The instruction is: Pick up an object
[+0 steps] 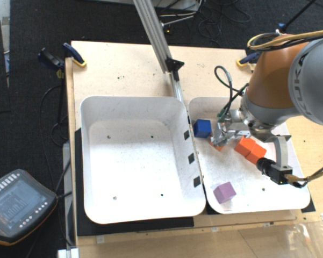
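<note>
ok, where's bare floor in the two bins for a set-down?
The left bin shows bare floor wall to wall. In the right bin, there is bare floor between the purple cube and the near-right rim. It is crowded at the far end, where the blue cube, orange block and pincer cluster.

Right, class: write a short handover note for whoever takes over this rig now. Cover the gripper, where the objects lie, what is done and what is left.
Gripper: low in the right bin, between the blue cube and the orange block; finger state unclear.
Objects: blue cube near the bin's upper left corner; orange block mid-bin, partly under the arm; purple cube near the front edge. All three rest on the bin floor.
Done: arm positioned over the objects.
Left: nothing visibly lifted; a grasp and lift remain.
</note>
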You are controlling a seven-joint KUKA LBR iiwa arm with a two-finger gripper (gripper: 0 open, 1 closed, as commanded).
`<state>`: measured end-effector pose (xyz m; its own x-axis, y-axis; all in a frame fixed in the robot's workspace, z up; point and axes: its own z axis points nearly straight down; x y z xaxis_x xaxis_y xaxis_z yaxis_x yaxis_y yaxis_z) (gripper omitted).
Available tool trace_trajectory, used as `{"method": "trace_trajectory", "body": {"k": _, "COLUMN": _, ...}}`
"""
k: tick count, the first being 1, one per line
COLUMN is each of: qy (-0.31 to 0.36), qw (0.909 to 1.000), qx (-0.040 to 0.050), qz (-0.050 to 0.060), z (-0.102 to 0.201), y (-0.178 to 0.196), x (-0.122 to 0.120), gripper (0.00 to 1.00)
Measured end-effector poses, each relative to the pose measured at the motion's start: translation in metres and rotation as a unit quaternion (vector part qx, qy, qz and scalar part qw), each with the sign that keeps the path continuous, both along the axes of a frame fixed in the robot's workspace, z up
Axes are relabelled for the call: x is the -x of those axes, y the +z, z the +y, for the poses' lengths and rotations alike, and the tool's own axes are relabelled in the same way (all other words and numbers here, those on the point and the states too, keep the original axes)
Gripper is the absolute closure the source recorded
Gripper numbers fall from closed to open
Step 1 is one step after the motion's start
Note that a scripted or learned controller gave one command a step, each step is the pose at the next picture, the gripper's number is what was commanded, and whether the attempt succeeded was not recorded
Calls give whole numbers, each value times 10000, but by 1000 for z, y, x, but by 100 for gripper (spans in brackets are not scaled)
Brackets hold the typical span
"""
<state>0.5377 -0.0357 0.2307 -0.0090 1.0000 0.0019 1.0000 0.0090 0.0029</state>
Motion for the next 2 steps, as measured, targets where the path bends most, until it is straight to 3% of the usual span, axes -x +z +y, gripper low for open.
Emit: {"method": "trace_trajectory", "body": {"k": 2, "qy": -7, "qw": 10000, "qx": 3, "qz": -2, "z": 96, "y": 5, "x": -41, "gripper": 100}}
